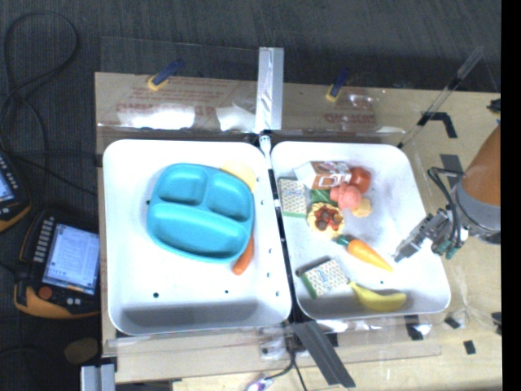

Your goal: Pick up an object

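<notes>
Gripper (409,248) | finger state cannot be told, nothing seen held | carrot (368,254) near | risk: crowded toys deflecting descent, grasp missed

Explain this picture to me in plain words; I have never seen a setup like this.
One camera looks down at a slant on a bench with two shallow white bins. The grey shape with an orange band at the right edge is a robot arm; its two-finger gripper hangs over the right bin's right side, with nothing visible between its fingers.

The left bin holds a blue divided tray, with something yellow and something orange poking out from under its right side. The right bin holds toy food: a carrot, a banana, some small printed boxes and a cluster of red, pink and yellow pieces.
</notes>
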`<state>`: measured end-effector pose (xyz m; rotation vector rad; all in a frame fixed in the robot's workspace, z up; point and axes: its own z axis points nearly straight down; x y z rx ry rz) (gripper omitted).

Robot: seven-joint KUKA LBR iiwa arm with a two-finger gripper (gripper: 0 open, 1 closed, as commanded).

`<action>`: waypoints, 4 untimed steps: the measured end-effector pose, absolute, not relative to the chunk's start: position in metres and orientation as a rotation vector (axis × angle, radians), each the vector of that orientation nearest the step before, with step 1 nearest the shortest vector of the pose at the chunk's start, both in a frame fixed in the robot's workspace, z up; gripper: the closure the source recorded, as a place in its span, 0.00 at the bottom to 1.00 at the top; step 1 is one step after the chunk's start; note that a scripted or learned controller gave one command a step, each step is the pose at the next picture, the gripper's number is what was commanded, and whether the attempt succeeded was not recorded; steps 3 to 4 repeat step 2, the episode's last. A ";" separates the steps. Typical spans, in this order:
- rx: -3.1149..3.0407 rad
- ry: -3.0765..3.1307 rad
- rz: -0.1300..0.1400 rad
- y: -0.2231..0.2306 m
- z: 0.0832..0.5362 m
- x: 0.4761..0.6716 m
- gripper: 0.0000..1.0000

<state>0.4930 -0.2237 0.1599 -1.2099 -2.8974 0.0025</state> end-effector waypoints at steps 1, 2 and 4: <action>-1.733 -2.616 0.003 -0.216 0.146 0.484 1.00; -1.533 -2.738 0.006 -0.223 0.155 0.502 1.00; -1.533 -2.738 0.006 -0.223 0.155 0.502 1.00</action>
